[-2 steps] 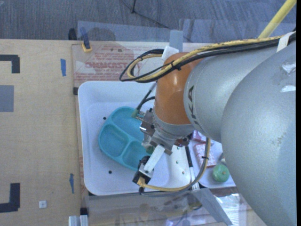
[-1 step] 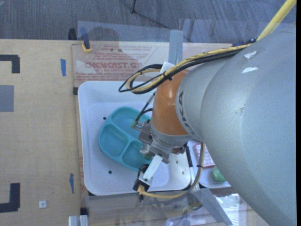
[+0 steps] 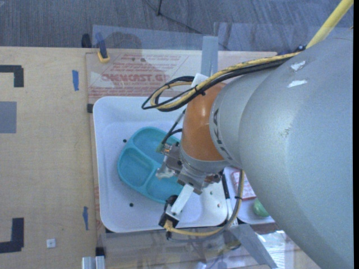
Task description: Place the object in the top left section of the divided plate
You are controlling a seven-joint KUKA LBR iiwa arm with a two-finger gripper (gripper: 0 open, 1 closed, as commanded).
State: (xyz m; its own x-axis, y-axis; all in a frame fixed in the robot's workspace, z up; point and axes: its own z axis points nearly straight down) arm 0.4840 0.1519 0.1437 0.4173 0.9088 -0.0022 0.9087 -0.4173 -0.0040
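A teal divided plate (image 3: 137, 164) lies in the left white bin (image 3: 106, 150), its right part covered by the arm. My gripper (image 3: 168, 170) hangs over the plate's right side, below the orange wrist band. A small pale bit shows by the wrist at the plate's edge; what it is cannot be made out. The bulky grey arm hides most of the right bin.
A small green object (image 3: 259, 208) peeks out in the right bin beside a red and white printed item (image 3: 247, 185). Yellow and black cables (image 3: 168, 94) loop over the left bin's far side. A wooden bench (image 3: 45, 150) spreads to the left.
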